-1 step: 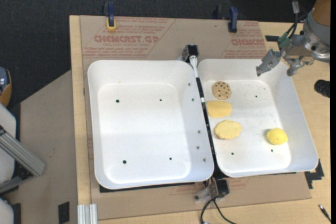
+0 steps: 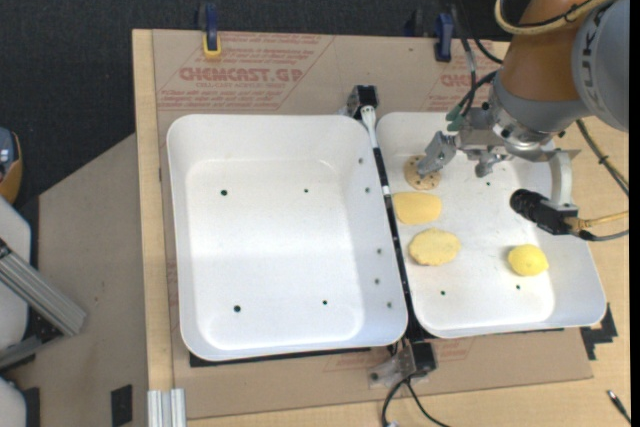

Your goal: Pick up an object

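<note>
The right bin holds several small items. A tan round biscuit lies near its left wall. Below the biscuit sit a yellow oval piece and a yellow flat round piece. A yellow lemon-like lump rests toward the bin's right side. My gripper hangs over the upper part of this bin, open, with nothing between its fingers. Its left finger is just above and to the right of the biscuit.
The left bin lies beside the right one, and a black divider strip runs between them. Blue clamps hold the cardboard base at the back. A black connector and cables hang from the wrist over the right bin.
</note>
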Tool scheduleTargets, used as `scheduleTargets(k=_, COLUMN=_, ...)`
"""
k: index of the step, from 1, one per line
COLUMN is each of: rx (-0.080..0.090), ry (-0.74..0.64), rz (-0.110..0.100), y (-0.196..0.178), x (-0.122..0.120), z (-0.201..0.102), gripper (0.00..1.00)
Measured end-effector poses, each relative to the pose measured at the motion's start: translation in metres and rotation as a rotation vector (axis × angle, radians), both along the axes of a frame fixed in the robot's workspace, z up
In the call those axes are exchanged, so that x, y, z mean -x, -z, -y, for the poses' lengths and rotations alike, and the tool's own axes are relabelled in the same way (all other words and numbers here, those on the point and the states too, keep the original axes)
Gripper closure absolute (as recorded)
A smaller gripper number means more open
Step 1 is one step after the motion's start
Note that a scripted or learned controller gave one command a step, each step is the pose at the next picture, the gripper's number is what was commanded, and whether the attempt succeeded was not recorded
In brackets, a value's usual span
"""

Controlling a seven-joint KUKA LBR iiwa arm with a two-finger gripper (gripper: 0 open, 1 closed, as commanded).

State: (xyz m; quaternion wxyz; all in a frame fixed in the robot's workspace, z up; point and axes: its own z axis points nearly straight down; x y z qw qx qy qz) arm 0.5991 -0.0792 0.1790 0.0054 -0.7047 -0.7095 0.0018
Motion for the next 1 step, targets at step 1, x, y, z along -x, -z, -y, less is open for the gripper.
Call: scheduleTargets(k=1, rx=0.004, ry=0.009, rz=0.006, y=0.0996, x=-0.0159, z=0.0174, gripper=0.0)
